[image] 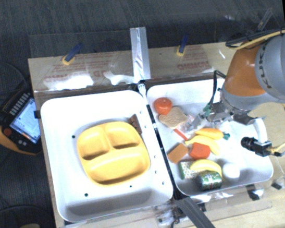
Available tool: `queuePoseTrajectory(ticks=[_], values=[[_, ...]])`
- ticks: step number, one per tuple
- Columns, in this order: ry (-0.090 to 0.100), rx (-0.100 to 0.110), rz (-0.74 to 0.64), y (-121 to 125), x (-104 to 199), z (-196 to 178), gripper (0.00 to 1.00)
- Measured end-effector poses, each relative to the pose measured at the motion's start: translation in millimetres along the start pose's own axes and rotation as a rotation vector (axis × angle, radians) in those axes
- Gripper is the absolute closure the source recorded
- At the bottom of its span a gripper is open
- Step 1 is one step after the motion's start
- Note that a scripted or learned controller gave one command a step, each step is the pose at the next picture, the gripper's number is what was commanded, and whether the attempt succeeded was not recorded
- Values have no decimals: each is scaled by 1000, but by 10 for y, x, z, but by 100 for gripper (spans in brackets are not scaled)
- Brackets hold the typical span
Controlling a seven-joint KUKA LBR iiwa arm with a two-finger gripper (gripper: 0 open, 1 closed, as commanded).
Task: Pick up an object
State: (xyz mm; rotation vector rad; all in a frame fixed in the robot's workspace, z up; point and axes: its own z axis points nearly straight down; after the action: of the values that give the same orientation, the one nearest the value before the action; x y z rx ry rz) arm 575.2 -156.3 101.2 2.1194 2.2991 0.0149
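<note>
Currently the arm comes in from the worktop's right edge, orange band above the wrist, bent down over the right bin. The hand sits low over the bin's middle, near its back-right part; can't tell the state of the hand from this angle, and nothing is visibly held.

Right bin contents, clustered along its left half:
- tomato at the back-left corner, round, no clear axis.
- cracker just in front of it, tilted, long axis running diagonally toward the bin's back-right.
- banana just below the hand, long axis roughly left-right, tips pointing toward the bin's left and right walls.
- red block touching the banana's front side.
- orange wedge beside the red block, near the divider.
- lemon towards the front, long axis roughly left-right.
- can lying on its side at the front edge, axis left-right, touching the lemon.
- white ball right of the can.

Left bin holds a yellow tray, compartments up, long axis slightly skewed to the bin walls.

A pendant lies off the worktop's left edge.
</note>
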Motion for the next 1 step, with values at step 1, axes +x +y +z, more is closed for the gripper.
queuePoseTrajectory(ticks=[1], values=[[-4,-9,-44,-553,308,57,0]])
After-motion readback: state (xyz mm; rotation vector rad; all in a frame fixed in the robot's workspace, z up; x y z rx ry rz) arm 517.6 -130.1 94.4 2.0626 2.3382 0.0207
